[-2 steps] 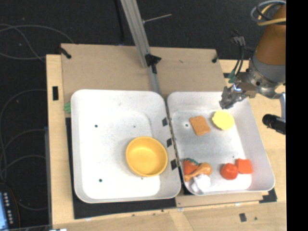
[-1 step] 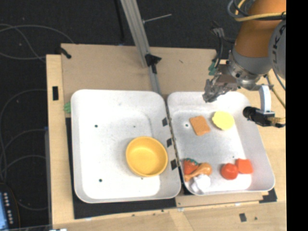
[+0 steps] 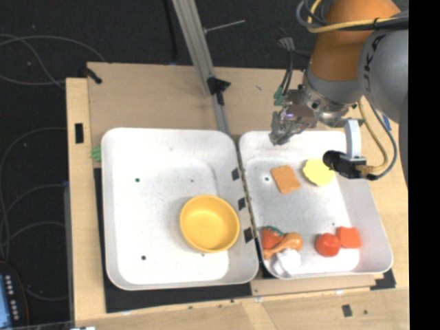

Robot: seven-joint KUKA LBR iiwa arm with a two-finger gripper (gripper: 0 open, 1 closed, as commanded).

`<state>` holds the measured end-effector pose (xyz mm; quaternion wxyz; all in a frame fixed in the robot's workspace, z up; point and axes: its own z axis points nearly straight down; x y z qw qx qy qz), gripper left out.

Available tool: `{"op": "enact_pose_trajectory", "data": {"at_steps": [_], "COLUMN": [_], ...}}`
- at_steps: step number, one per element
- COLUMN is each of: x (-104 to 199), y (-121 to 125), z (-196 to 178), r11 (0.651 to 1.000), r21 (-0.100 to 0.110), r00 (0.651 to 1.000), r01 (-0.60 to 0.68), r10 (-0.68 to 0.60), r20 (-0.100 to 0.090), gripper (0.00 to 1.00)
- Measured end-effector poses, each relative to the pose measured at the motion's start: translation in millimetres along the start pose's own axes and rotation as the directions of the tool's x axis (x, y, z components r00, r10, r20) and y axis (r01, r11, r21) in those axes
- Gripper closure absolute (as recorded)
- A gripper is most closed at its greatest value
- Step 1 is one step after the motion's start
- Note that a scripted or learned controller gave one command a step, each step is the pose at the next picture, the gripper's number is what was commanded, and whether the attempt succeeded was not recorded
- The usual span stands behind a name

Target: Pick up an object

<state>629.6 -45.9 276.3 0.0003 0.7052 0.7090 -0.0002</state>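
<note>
My gripper hangs over the far left corner of the right bin, above the bin floor, with nothing seen between its fingers. A tan rectangular piece lies a little in front of it. A yellow round piece lies to its right, partly behind a black cable fitting. At the bin's near side sit a red round object, an orange-red block, and an orange and white toy cluster.
The left bin holds a yellow bowl near its front right. A metal post slants up behind the bins. The grey arm with its orange band fills the upper right. A cable loop hangs beside the yellow piece.
</note>
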Motion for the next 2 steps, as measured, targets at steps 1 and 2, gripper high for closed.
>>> {"op": "enact_pose_trajectory", "data": {"at_steps": [1,2], "x": [46.6,95.5], "y": [9.2,30.6], "z": [16.7,31.8], "r11": [1.000,1.000], "r21": [0.001,-0.001], "r00": [1.000,1.000], "r01": [-0.003,-0.003], "r10": [0.003,0.003], "r20": [0.000,0.001], "gripper": [1.00,1.00]}}
